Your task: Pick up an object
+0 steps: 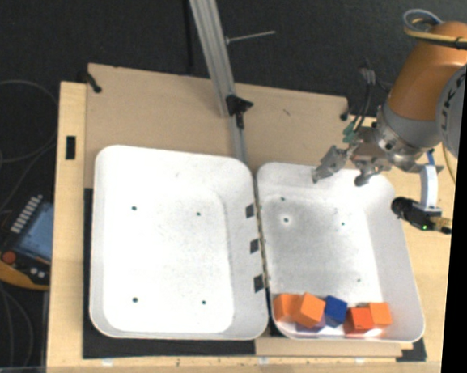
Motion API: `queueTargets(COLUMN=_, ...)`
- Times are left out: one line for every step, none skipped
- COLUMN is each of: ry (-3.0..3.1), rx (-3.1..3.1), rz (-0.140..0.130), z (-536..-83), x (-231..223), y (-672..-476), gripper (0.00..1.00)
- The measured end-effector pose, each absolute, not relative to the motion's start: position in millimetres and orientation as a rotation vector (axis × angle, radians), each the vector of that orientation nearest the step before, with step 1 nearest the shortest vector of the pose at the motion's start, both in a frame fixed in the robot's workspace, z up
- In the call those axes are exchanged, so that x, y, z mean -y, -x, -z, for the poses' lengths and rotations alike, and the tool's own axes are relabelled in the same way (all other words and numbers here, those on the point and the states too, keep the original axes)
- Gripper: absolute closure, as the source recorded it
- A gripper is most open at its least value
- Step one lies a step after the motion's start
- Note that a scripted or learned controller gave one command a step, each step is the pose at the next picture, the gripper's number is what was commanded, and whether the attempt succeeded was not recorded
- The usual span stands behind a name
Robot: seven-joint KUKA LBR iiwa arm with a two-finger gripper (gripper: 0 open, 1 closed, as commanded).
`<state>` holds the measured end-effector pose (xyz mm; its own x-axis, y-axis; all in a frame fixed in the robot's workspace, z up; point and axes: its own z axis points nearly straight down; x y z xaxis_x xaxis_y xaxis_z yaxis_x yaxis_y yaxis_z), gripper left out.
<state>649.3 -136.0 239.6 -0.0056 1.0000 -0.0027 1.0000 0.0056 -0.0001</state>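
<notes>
From above, the arm (426, 77) enters at the right, and its upper part is cut off by the frame's top and right edges. The gripper (345, 169) hangs over the far rim of the right bin (327, 230), its two fingers (326, 165) spread apart with nothing between them.

The blocks lie well apart from the gripper, in a row along the near wall of the right bin. From left to right there is an orange block (288, 307), a second orange block (312, 310) touching it, a blue block (336, 309), a red-orange block (359, 318) and another orange block (380, 314). Their lower faces are partly hidden by the bin's near rim, and a purplish thing under the second orange block is too hidden to make out. The row runs left to right along the wall; each block looks near cubic, so no single long axis shows.

The left bin (168, 241) sits just beside the right one. A grey rail (217, 54) slants in from the top.
</notes>
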Motion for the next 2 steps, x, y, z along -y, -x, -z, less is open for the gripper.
queueTargets(ry=-2.218, rx=-2.226, rz=0.004, z=-191.4, x=120.8, y=-672.1, gripper=0.00)
queueTargets(ry=-2.231, rx=-2.220, rz=0.012, z=-130.8, x=155.0, y=-597.7, gripper=0.00)
